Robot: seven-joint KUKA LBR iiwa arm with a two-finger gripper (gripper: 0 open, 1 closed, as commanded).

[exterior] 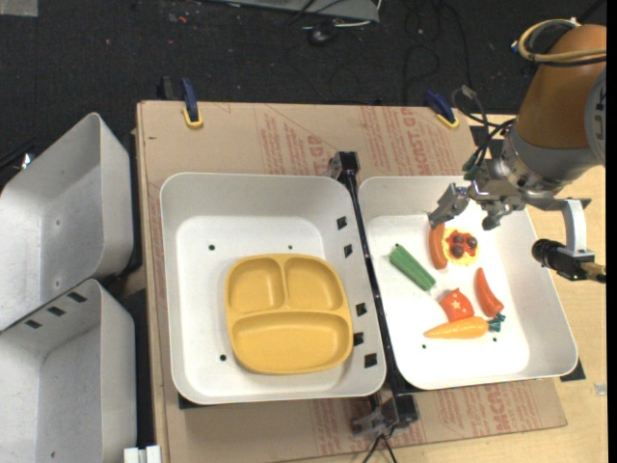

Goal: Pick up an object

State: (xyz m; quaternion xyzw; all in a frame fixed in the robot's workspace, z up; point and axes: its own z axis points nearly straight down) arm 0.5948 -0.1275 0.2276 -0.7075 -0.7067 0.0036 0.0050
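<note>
The right bin (540, 350) holds several toy foods: a green pepper (413, 266), an orange piece (439, 246), a yellow piece with dark berries (464, 245), a red pepper (488, 292), a red strawberry-like piece (457, 305) and an orange carrot (457, 330). My gripper (469, 209) hovers above the bin's far part, just over the berry piece. Its two dark fingers (447, 204) are spread apart with nothing between them.
The left bin (193, 258) holds a yellow divided tray (287, 313). Two more white bins (58, 220) lean off the bench at the left. A black fitting (569, 255) sits at the right bin's right rim. Clamps (192, 107) hold the board's far edge.
</note>
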